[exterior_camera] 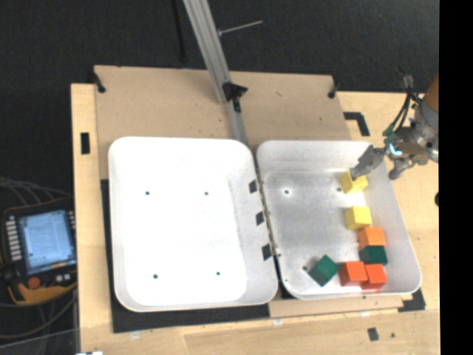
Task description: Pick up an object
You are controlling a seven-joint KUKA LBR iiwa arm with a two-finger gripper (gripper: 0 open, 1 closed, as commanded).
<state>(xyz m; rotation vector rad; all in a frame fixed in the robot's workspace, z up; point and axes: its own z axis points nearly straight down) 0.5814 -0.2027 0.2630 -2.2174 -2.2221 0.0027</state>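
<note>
red blocks [363, 273] front of rt bin [295, 168] | yellow block [353, 182] just below-left of jaws | jaws apart, empty

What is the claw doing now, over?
Claw over right bin's far right side, open, holding nothing. One finger touching or just above top yellow block. Other blocks apart, nothing in the way.

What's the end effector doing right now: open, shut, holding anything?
End effector: fingers spread open over the right bin, one tip at the upper yellow block; nothing held between them.
</note>
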